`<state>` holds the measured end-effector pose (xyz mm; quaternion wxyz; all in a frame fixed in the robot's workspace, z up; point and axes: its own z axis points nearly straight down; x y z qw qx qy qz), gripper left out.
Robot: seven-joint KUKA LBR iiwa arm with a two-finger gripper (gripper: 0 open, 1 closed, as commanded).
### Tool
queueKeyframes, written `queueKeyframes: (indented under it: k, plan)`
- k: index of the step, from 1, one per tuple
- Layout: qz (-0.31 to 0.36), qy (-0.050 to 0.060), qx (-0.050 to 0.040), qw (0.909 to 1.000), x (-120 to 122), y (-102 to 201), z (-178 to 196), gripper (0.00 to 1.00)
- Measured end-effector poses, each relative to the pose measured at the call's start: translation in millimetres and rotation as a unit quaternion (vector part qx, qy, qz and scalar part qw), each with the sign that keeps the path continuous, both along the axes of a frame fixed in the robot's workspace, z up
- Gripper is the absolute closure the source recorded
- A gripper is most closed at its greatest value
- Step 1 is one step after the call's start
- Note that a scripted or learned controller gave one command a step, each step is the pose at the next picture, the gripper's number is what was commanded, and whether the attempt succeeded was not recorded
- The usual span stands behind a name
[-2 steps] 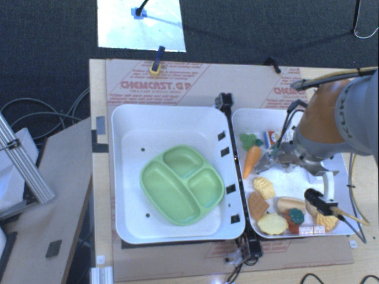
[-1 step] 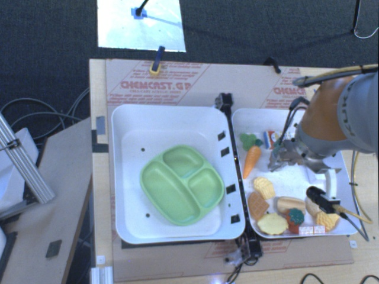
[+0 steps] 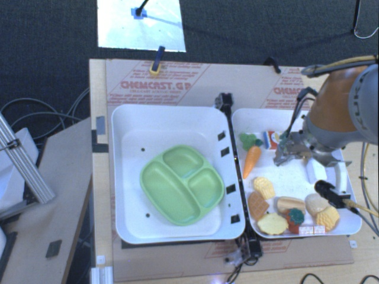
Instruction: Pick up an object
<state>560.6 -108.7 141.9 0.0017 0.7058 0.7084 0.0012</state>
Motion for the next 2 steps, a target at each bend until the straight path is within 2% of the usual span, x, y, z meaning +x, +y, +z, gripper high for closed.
queueKeyframes:
  k: [1, 2]
  plan:
    - [0.000, -0.001, -0.0001, 1.0000, -7, -1, 59, 1.00]
    - [0.000, 0.000, 0.0000, 1.0000, -6, -1, 84, 1.00]
